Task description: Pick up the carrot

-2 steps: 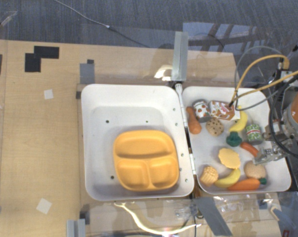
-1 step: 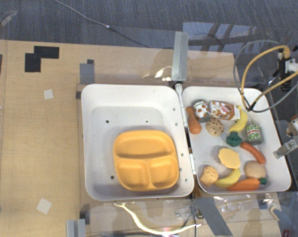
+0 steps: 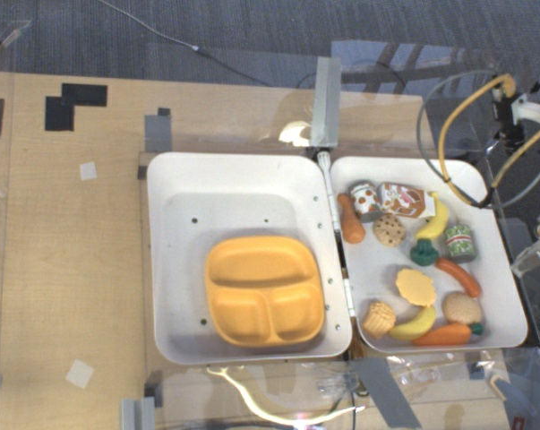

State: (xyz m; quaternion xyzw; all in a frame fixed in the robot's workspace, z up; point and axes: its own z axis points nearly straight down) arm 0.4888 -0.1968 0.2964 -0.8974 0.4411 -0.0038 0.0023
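From my station, the carrot (image 3: 445,334) lies in the right bin (image 3: 511,280), flat along its near wall. It is orange, with a small green stub at the end towards the bin's right corner. Its other end touches a banana (image 3: 415,322), which curves up towards a yellow disc (image 3: 415,287). Just left of that banana sits a small tan ridged piece (image 3: 379,315), and just behind the carrot's green end is a brown lump (image 3: 463,307).

Further back I see an orange-red stick (image 3: 459,277) lying at a slant, with a dark green clump (image 3: 424,254) at its left end. Beyond these are a green tin (image 3: 458,240), a second banana (image 3: 438,218), a cookie (image 3: 389,230) and a red and white packet (image 3: 404,202). A reddish sausage (image 3: 350,220) lies along the bin's left wall.

The left bin (image 3: 175,240) holds a yellow divided plate (image 3: 265,289), well apart from the carrot. Both bins rest on the pale wooden surface (image 3: 64,267), and a grey post (image 3: 326,101) stands behind the seam between them. Yellow and grey cables (image 3: 462,119) loop past the right bin's far corner.

I cannot tell the state of the pincer from this feed.
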